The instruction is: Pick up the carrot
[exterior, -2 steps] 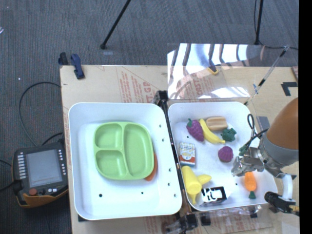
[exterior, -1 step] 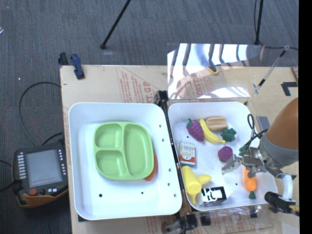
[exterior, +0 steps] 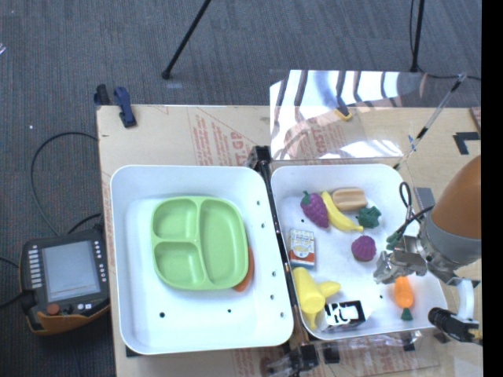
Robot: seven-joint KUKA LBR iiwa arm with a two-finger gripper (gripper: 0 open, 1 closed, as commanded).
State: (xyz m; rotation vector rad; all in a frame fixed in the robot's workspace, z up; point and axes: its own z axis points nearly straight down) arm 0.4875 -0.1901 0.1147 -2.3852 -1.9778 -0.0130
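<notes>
Two white bins sit side by side on a brown bench (exterior: 181,132). The left bin (exterior: 134,289) holds a green plate (exterior: 199,243) with three parts, and a bit of something orange (exterior: 247,277) peeks out from under the plate's right edge. The right bin (exterior: 393,175) holds toy food. The carrot (exterior: 403,293) is orange with a small green top, and it lies near the right bin's right edge, toward the front right corner. The grey arm (exterior: 460,218) with its orange band comes in from the right, and the gripper (exterior: 397,264) hangs just over the carrot's upper end, close to it or touching it. It is hard to see the metal fingers, so I cannot tell if they are apart or together, and the carrot does not look held. A round dark red ball (exterior: 363,248) sits just to the left of the gripper. Near the back of the right bin are purple grapes (exterior: 315,209), a yellow banana (exterior: 339,214), a hot dog bun (exterior: 349,198) and a little green broccoli (exterior: 368,216), all close together. A small box (exterior: 302,247) with orange on it lies near the bin's left edge. A yellow bottle (exterior: 311,290) lies near the front left corner, with a black and white card (exterior: 344,313) just beside it at the front edge.
</notes>
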